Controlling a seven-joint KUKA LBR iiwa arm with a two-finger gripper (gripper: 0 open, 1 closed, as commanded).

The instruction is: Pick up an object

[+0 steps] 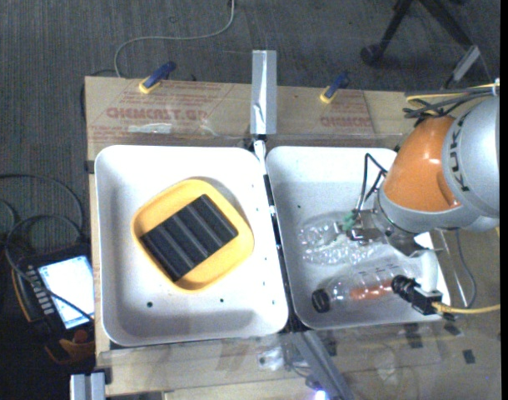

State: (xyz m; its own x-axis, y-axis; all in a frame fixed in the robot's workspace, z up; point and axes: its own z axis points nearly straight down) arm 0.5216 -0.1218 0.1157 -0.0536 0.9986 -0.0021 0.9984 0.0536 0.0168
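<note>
So we see the arm [441, 169] reaching in from the right, its orange band bulging over the right bin [321, 173], wrist bent down toward the bin's mid-right. Claw [364, 230] sits low by a crumpled clear plastic piece [325, 240]; we can't tell its state, too hidden. Near the front wall lies a clear bottle [362, 292] w/ dark cap, on its side. Left bin [121, 190] holds a yellow rounded-square item w/ black ribbed top [191, 233], tilted. Both bins smooth white, on a cardboard-topped bench [154, 111].

Clear glossy plastic bottle [361, 291] w/ black cap is lying in smooth matt white bin [321, 169]; yellow tray [195, 233] is looking matt plastic.
</note>
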